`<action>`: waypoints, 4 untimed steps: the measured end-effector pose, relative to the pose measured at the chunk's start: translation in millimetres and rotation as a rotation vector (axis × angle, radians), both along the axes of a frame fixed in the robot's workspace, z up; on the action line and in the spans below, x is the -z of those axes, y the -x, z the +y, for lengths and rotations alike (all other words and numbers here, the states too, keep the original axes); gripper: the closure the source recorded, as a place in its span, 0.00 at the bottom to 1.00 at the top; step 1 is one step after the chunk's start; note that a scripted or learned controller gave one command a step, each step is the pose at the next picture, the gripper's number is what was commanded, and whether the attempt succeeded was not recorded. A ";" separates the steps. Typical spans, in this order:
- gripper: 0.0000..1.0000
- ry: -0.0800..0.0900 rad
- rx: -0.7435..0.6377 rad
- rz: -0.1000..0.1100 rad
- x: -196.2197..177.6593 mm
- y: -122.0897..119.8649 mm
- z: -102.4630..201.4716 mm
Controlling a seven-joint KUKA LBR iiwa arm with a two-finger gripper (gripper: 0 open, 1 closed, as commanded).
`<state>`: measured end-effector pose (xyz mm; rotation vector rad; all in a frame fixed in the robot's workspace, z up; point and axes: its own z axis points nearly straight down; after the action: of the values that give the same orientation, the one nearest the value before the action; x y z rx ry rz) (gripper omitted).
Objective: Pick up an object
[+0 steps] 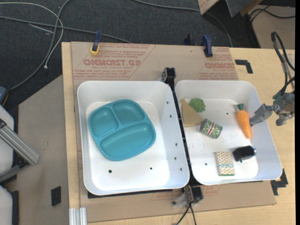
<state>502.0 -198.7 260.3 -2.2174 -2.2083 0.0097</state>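
Observation:
The right bin (225,87) holds several objects. An orange carrot (244,121) lies near its right wall. A green and red can (211,128) lies on its side near the middle. A green leafy toy (197,105) rests by a tan card piece (188,115). A small patterned box (225,163) and a black object (243,153) sit toward the front. My gripper (271,117) hangs over the bin's right rim, just right of the carrot. It is open, with nothing between its fingers.
The left bin (93,90) holds a blue divided plate (123,129). A black divider with a clamp (168,74) runs between the bins. Cables (283,55) hang at the right, and blue clamps (206,46) grip the board's far edge.

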 end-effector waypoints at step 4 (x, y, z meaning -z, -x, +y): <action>0.00 0.001 -0.005 -0.008 155.3 -10.3 9.3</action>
<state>512.3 -189.4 105.0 -2.2172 -2.2181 0.0016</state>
